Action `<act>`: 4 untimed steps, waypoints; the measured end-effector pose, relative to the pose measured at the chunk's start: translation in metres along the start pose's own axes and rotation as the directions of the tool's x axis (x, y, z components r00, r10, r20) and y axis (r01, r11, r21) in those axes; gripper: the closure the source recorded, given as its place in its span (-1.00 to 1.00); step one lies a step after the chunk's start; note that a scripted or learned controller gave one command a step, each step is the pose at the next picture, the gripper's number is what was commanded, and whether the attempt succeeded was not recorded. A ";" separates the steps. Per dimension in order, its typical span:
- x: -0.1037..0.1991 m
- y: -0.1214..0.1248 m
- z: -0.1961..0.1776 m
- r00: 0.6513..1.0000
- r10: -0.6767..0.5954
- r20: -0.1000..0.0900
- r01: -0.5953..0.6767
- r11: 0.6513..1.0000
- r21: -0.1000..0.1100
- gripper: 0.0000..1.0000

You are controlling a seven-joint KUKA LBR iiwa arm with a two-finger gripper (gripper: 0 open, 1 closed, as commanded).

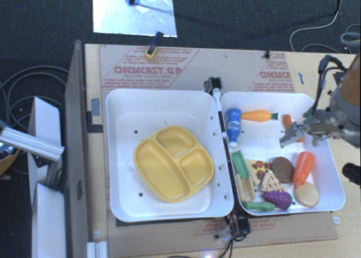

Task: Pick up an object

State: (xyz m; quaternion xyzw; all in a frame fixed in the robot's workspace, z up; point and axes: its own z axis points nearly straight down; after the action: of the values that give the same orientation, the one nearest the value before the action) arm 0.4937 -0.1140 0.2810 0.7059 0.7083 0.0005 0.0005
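I've got the gripper (293,134) over the right bin (338,195), fingers spread, holding nothing. Nearest target: orange carrot (303,167) just below. Toys there are packed tight; I'd expect a clipped neighbour or a slipped grasp.

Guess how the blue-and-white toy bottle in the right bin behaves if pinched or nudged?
The blue-and-white toy bottle lies on its side, so its round body probably rolls when nudged. It looks like smooth moulded plastic: likely stiff, light, maybe slippery. The gripper is apart from it.
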 end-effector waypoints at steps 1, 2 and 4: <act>0.022 0.066 0.126 1.000 -0.004 -0.002 0.004 1.000 0.007 -1.00; -0.073 0.002 0.195 1.000 0.002 -0.015 -0.002 1.000 -0.002 -1.00; -0.067 -0.005 0.069 1.000 -0.001 0.004 0.001 1.000 -0.011 1.00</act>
State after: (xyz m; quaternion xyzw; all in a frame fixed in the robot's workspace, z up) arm 0.4888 -0.1810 0.2116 0.7057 0.7085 0.0028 0.0060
